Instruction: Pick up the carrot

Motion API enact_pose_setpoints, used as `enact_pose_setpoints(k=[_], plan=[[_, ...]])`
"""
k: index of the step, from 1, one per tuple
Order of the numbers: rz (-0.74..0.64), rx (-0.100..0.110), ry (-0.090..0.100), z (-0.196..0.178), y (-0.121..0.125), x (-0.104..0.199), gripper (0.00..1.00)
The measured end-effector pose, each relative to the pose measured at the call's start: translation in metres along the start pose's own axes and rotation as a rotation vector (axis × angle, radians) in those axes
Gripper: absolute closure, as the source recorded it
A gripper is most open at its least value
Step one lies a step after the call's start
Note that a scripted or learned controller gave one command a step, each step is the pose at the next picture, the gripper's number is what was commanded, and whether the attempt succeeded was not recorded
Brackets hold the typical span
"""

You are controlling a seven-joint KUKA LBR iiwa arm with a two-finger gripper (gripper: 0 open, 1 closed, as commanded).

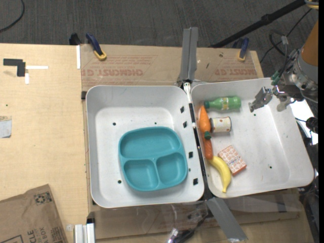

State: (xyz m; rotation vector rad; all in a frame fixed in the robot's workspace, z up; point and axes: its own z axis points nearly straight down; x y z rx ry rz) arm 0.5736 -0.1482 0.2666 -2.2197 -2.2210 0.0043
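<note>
The long orange carrot point(204, 127) lies along the left wall of the right-hand shallow white bin point(283, 158), partly hidden by the rim, touching a small can with a pale label point(220, 124). The metal two-finger gripper point(262, 99) hovers near that bin's upper right, holding nothing; its opening cannot be made out.

A robotics lab: clamped cardboard point(152, 67) on a bench point(40, 130), cables, carpet.

Glossy white plastic bins point(101, 151), matt teal plastic tray point(152, 158), pale wood bench point(40, 135), brown cardboard point(30, 216)
</note>
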Motion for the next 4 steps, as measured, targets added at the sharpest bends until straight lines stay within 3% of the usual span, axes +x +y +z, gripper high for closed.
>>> enact_pose_setpoints(k=[1, 2, 3, 4], plan=[[0.133, -0.019, 0.001, 0.154, 0.000, 0.034, 0.00], [0.356, -0.023, 0.000, 0.163, 0.021, 0.051, 0.00], [0.356, -0.022, -0.002, 0.155, 0.020, 0.049, 1.00], [0.574, 0.001, 0.000, 0.076, -0.029, 0.101, 1.00]])
